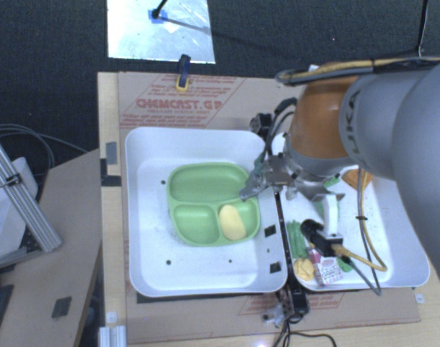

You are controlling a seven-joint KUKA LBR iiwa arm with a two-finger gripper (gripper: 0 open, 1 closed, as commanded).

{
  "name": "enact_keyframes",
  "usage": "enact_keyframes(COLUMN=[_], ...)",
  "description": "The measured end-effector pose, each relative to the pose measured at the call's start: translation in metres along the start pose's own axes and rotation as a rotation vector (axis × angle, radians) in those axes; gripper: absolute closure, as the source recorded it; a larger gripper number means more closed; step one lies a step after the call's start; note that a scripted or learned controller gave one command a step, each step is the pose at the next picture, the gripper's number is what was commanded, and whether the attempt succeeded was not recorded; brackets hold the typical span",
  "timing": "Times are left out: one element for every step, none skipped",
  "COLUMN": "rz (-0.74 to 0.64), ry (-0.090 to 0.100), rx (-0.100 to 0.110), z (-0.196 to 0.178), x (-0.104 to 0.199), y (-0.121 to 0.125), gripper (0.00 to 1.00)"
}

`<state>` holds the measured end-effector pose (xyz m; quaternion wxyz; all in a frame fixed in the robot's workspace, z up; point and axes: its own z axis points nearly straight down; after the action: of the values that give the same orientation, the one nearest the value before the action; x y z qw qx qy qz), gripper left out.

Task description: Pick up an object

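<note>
**One gripper poised at a green plate's edge**

One grey arm (393, 121) with an orange band reaches across to the green plate (198, 183), a three-part dish lying in the left bin (147, 215). The gripper (250, 189) sits over the plate's right rim, at the seam between the top compartment and the lower right one. Whether the gripper is spread or closed cannot be told from this angle, and nothing is seen held in it.

A yellow oval piece (233, 223) lies in the plate's lower right compartment, just below the gripper and apart from it. The plate's other two compartments are bare.

To the right of the plate, past the wall the two bins share, the right bin (404, 262) holds a small clutter: green strips (298, 238) nearest the plate, a yellow lump (305, 268) below them, a red-and-white packet (326, 270) touching that lump, and a white and green tube (331, 214) farther right.

Beyond the plate's far side, a cardboard sheet (183, 103) with red lettering lies under the bins.
</note>
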<state>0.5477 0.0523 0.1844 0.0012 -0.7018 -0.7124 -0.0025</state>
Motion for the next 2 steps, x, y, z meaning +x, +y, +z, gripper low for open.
enact_keyframes(rz=[0.003, 0.022], ry=[-0.002, -0.008], rx=[0.007, 0.0], z=[0.017, -0.001], x=[0.09, 0.0], y=[-0.063, -0.06], gripper=[0.0, 0.0])
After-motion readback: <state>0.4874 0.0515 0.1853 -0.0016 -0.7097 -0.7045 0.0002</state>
